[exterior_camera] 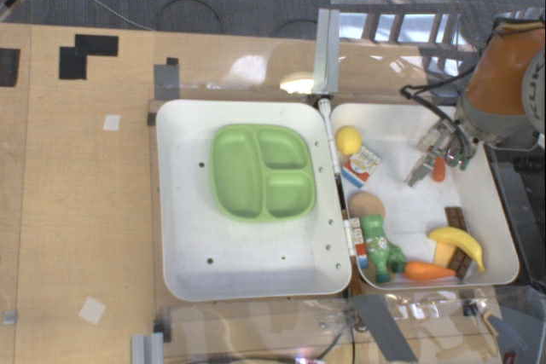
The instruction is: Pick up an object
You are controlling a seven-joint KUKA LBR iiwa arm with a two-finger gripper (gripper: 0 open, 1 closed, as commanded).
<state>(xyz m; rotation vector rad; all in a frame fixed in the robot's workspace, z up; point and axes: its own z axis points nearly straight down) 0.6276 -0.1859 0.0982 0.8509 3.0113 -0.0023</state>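
Two white bins sat on the worktop; the right bin held the clutter. A green plate lay in the left. The tool appeared closed on a small orange piece; lifting straight up slowly seemed wisest.

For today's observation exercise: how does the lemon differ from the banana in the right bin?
The lemon is small and round; the banana is longer and curved. The lemon sits at the bin's far left side beside a small carton; the banana lies near the front right corner, across a brown bar. Both are yellow toy fruits in the same white bin.
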